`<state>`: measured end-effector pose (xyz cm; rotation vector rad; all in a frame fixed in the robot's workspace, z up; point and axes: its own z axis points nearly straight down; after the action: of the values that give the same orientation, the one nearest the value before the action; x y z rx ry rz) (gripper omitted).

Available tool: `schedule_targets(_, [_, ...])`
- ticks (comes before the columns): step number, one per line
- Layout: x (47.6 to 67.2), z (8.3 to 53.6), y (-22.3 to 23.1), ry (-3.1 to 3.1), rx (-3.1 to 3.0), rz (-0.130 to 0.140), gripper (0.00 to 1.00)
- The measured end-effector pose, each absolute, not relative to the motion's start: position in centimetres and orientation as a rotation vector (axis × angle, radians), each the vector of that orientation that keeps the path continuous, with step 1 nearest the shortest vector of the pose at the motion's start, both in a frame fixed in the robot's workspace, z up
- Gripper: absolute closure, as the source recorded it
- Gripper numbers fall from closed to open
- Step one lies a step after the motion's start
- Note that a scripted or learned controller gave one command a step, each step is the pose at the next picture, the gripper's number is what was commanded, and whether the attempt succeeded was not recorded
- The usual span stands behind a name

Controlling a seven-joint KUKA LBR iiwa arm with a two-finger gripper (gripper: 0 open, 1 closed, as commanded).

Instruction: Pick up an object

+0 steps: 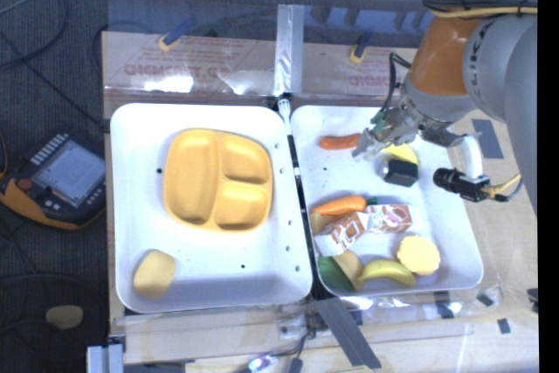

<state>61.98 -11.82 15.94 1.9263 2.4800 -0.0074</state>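
My gripper hangs low over the back of the right bin, under the grey arm with its orange band. It sits between a small orange sausage-shaped piece just to its left and a yellow and black object just to its right. Nothing shows as held. Further forward lie a carrot, a red and white packet, a banana, a round yellow piece and a green piece.
The left bin holds a yellow divided tray and a pale yellow block. A metal rail rises between the bins at the back. A handheld pendant lies on the floor at left.
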Motion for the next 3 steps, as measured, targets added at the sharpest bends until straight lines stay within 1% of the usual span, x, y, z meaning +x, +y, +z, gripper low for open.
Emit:
schedule_targets(1, [65.4,18.4,-5.7,2.449,1.967,-0.002,1.00])
schedule_targets(2, [56.2,22.2,-9.7,2.537,1.852,-0.004,1.00])
schedule_targets(3, [56.2,22.2,-9.6,2.538,1.852,-0.003,0.00])
